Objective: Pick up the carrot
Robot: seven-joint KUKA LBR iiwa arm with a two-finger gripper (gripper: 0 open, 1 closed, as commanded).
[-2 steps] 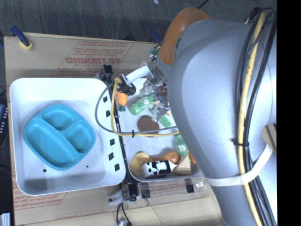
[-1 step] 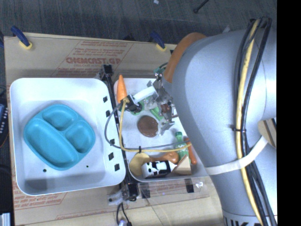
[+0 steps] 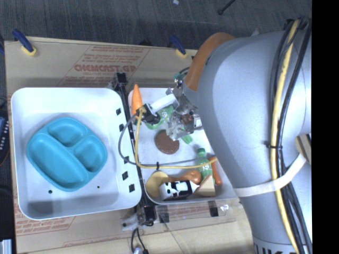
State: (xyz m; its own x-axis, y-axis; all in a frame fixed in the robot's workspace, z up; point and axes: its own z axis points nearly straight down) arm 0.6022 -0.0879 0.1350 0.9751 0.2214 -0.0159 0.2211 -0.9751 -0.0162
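Fingers can't be read from this angle: the gripper [image 3: 177, 121] is a cluttered mass of metal and green bits low over the right bin [image 3: 159, 95], and whether it's spread or closed is not visible. Nothing shows between them. Arm [image 3: 249, 115] comes in from the right as a big grey body that covers most of the right bin's far side, orange band [image 3: 198, 67] sitting just above the wrist, wrist bent down and pointing left into the bin. Carrot [image 3: 136, 98] lies at the bin's upper left corner, just beside the divider between the two bins, long axis roughly up-down in the view, lying left of the gripper and apart from it. Below the gripper, a brown round disc [image 3: 168, 143] on the bin floor. Near the bin's bottom edge: a yellow-brown bowl shape [image 3: 155, 182], a black-and-white toy [image 3: 177, 190], a small green piece [image 3: 202, 153] and another orange piece [image 3: 215, 171] against the arm. Left bin [image 3: 32, 102] holds a blue divided tray [image 3: 64, 151]. Yellow and grey cables [image 3: 135, 142] loop along the divider.
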